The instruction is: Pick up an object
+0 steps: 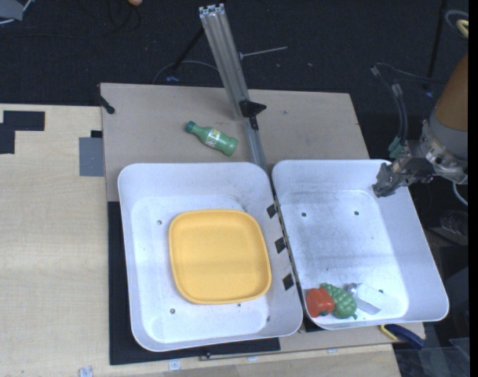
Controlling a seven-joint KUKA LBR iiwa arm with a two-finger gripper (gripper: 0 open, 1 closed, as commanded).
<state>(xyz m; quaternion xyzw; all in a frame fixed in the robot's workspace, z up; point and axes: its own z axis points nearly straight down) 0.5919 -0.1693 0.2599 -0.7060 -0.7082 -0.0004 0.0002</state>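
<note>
A yellow square plate (219, 255) lies flat in the left bin (144, 187). In the right bin (348, 226), at its near left corner, sit a red pepper-like toy (319, 301), a green bumpy object (342, 302) and a small white piece (370, 300), touching one another. My gripper (384, 182) hangs over the right bin's far right corner, well away from those objects. Nothing shows between its dark fingers.
A green bottle (212, 138) lies on its side on the bench behind the left bin. A slanted metal rail (231, 61) rises behind the gap between the bins. Black clips (279, 242) line the seam between the bins.
</note>
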